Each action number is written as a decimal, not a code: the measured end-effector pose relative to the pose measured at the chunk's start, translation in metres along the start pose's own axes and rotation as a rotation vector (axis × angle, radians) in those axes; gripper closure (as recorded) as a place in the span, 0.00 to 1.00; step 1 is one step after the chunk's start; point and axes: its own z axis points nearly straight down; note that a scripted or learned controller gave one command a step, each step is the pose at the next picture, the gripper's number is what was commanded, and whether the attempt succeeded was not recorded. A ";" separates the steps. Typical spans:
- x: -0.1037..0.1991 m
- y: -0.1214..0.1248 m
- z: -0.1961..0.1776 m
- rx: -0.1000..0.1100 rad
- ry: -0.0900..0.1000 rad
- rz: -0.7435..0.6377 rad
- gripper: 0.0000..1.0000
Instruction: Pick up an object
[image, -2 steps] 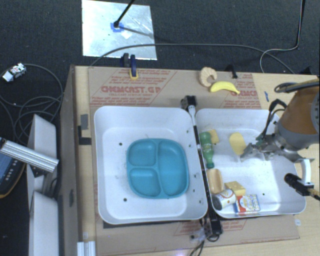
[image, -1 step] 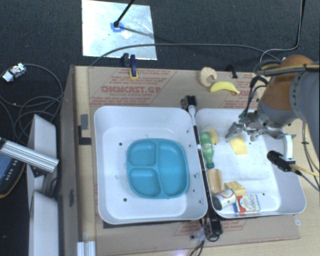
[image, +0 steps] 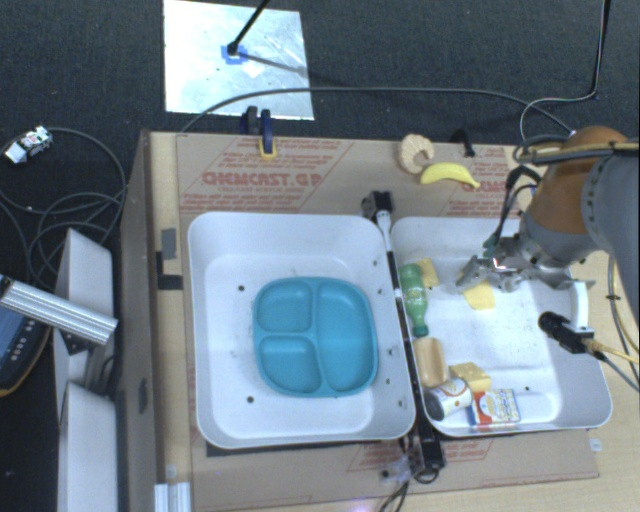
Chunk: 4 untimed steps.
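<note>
Likely target: small yellow block (image: 481, 297) in the right bin (image: 590, 400), upper-middle of its floor, flat and clear of the walls. Looks light, rigid, low-profile, probably plastic or foam; best taken across its short sides, and it may skid on the smooth bin floor if nudged. Gripper (image: 492, 268) hangs just above and slightly toward the bin's far edge from it; the fingers look spread and hold nothing, and the block lies just beside the tips, not between them. Contact can't be judged from this angle. Other options along the bin's left wall: green bottle (image: 413, 297), round so it would roll; tan block (image: 430, 360); small carton (image: 495, 408) at the near edge. Left bin (image: 215, 400) carries a blue divided plate (image: 315, 335). Banana (image: 449, 175) lies on the bench past the far rim.
</note>
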 end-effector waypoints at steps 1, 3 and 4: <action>-0.042 0.050 -0.108 -0.006 -0.002 -0.003 0.00; -0.041 -0.015 -0.038 -0.002 -0.001 0.000 0.00; 0.026 0.021 0.000 -0.001 0.002 -0.003 0.00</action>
